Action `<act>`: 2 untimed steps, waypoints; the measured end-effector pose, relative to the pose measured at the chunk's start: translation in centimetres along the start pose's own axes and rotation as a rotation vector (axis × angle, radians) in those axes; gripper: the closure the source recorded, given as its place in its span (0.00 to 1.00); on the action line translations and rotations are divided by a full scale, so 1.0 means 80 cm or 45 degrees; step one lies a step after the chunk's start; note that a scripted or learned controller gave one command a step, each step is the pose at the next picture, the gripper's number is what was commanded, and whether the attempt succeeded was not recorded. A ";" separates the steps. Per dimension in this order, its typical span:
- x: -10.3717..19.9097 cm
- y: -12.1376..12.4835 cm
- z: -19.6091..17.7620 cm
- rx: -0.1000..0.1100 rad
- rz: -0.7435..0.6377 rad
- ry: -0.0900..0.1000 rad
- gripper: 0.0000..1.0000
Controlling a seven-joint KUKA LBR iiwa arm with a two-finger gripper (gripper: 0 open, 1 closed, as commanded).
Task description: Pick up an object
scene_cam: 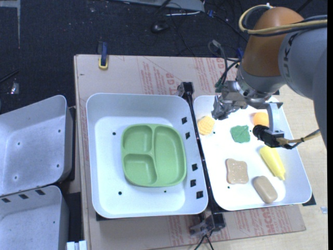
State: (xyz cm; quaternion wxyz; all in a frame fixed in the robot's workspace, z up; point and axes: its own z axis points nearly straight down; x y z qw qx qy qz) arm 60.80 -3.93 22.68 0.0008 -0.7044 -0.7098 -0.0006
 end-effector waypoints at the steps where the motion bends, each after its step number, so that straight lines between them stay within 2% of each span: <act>1: 0.062 0.016 0.005 -0.002 0.000 -0.001 1.00; 2: 0.130 0.024 0.010 -0.002 -0.001 0.000 1.00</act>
